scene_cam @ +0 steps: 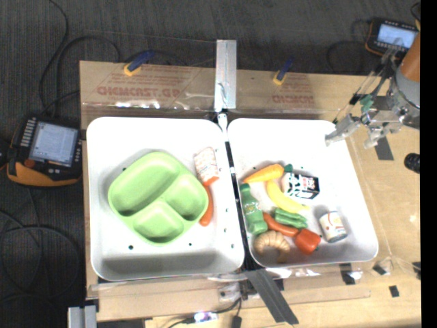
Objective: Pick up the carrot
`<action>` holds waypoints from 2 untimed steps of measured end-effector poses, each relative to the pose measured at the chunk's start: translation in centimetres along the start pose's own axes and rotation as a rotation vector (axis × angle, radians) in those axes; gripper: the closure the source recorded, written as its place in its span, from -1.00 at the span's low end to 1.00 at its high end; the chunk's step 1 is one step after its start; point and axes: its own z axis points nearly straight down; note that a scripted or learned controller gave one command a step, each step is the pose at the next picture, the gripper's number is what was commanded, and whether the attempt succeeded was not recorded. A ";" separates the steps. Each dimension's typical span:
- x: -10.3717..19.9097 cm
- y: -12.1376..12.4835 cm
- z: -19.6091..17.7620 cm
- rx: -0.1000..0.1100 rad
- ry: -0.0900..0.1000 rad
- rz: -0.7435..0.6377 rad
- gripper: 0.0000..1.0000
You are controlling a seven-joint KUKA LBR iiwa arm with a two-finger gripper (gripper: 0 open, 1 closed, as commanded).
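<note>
Carrot (207, 203) untouched in left bin (95, 183), beside green tray (157, 195). End effector (355, 127) at right bin's (362, 203) far corner, grip state unclear. Approach and grasp remain.

Two white bins sit side by side mid-frame. In the left bin (109, 251) lies a green sectioned plate (157, 195), with the carrot (207, 202) just right of it, beneath a small white packet (205, 161). The right bin (341, 156) holds a heap — banana (281, 198), milk carton (302, 184), small can (333, 225), croissant (272, 242). The gripper (355, 127) hovers at that bin's upper right corner.
</note>
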 end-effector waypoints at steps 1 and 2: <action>5.5 1.3 9.9 0.001 -0.001 0.016 -1.00; 10.6 2.9 19.0 -0.012 -0.006 -0.103 -1.00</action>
